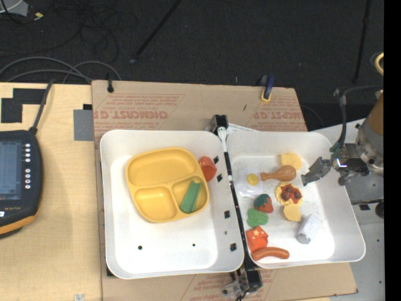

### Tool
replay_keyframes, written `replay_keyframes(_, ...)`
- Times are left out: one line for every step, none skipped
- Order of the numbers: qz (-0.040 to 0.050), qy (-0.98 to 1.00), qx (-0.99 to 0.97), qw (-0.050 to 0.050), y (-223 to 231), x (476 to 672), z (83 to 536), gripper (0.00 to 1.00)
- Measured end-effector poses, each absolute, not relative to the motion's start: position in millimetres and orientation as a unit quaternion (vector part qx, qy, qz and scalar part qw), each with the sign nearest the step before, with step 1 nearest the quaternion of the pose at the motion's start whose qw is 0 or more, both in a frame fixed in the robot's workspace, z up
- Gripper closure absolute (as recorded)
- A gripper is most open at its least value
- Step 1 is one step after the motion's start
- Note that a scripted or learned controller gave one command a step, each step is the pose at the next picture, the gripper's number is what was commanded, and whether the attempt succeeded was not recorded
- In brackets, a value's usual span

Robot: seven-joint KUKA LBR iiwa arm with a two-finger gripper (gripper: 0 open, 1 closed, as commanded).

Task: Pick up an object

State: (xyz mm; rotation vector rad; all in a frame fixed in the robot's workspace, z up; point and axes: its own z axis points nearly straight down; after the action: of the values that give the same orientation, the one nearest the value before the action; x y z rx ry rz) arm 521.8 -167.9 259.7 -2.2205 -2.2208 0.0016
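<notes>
Drumstick [279, 174] lies approx horizontal, thin end left, right bin [341, 243].

Teach pendant [17, 179] at far left on wooden surface [62, 243]. Cardboard sheet [188, 105] under both bins. Blue clip [268, 88] at cardboard's far edge. Black cables [81, 36] beyond.

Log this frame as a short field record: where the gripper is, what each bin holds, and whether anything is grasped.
gripper: over the right bin's right side, nothing seen between its fingers
left bin: yellow divided plate with a green piece in one compartment; red item beside the plate
right bin: toy foods, including drumstick, sausage, strawberry; grey object
grasp: none visible
</notes>
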Motion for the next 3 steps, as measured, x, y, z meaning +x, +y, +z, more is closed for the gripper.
replay_keyframes(0.0022, -0.708, -0.706, 0.005, -132, 526.5, 190, 0.0)
replay_keyframes(0.0013, -0.706, -0.708, 0.003, -136, 527.3, 204, 1.0)
replay_keyframes(0.0037, -0.705, -0.709, 0.004, -209, 517.0, 119, 1.0)
